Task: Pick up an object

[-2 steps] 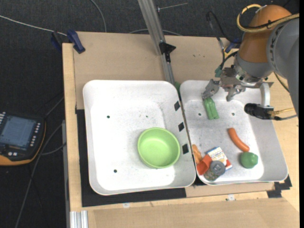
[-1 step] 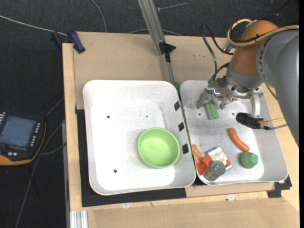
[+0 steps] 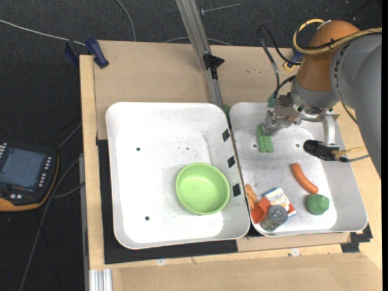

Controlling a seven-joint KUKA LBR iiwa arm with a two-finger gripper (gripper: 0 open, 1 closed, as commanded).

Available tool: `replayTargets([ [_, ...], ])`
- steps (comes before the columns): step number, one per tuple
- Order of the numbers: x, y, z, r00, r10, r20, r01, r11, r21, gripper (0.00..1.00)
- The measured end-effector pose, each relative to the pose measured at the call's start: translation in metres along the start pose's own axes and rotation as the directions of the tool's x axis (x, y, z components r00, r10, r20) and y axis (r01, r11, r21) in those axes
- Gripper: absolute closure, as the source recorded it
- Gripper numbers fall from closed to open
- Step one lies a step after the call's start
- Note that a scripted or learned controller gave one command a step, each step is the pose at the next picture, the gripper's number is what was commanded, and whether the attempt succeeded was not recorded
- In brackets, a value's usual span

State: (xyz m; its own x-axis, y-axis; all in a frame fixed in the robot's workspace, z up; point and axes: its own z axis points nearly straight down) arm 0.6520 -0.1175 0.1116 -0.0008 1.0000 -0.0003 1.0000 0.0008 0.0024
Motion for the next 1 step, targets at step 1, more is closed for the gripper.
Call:
replayTargets([
  [1,0.0008,0.0053,-0.0437,1.0,0.0,0.0,0.0,1.0,-0.002,1.0],
])
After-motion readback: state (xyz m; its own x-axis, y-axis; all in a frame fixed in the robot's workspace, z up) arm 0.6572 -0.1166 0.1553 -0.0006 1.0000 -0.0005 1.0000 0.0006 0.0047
